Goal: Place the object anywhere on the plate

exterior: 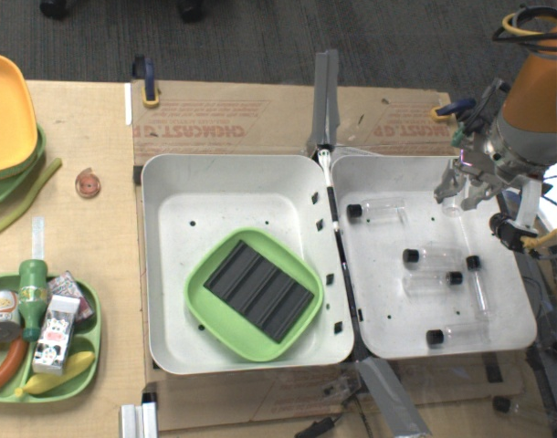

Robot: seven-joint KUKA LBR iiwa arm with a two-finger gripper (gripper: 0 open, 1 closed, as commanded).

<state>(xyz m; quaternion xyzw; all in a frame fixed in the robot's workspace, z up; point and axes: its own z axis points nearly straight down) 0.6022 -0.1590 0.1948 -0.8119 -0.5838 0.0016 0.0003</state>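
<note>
The gripper (463, 188) hangs over the upper right part of the right bin (379, 331), and from this slanted view I cannot tell how its jaws stand or whether anything sits between them. The task's things are clear tubes with black caps, about 5 of them scattered on the bin floor: the capped tube (377, 212) lies to the left of the jaws, level with them; a second tube (432, 255) and a third (431, 284) lie below them toward the bin's middle; a slanted tube (477, 284) lies almost straight beneath; and the last tube (459, 335) rests well below, near the bin's front wall. They look light, stiff and smooth, so they probably roll and slip easily, and a hard pinch on a thin clear wall could crack it. The best hold is likely across the barrel near its middle, jaws square to the long axis. The bin floor is flat, white and hard, offering little to stop a nudged tube. The green plate (202, 286), with a dark ribbed insert (258, 289), sits far to the left of the jaws in the left bin (169, 208), past the divider, with open room around it.
</note>
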